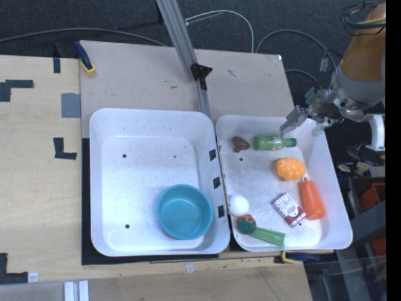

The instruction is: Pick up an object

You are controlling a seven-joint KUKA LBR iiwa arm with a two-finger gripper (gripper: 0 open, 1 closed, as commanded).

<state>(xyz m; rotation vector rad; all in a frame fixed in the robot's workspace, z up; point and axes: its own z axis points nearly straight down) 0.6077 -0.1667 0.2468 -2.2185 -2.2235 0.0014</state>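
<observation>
Nearest the camera, along the near edge of the right bin [335, 193], lie a green stalk-shaped toy with a red tip [260, 231], a white ball [239, 204] and a small red-and-white carton [288, 208]. The carton carries printing, but it is too small to read. An orange bottle [312, 199] lies along the bin's right wall, a round orange fruit [291, 168] sits just beyond it, and a green bottle [273, 143] lies on its side near the far edge with a small brown lump [240, 143] to its left. No label can be made out on either bottle.

The left bin [100, 168] carries a blue bowl [184, 212] in its near right corner.

All the loose pieces are scattered singly across the right bin, mostly apart from one another, which probably leaves room for fingers to come down beside any one of them.

The gripper [305, 119] hangs over the far right corner of the right bin, just beyond the green bottle's cap end, holding nothing. Its fingers look spread, apparently for a descent. The green bottle is the closest candidate, judging by position alone; nothing is lifted yet.
</observation>
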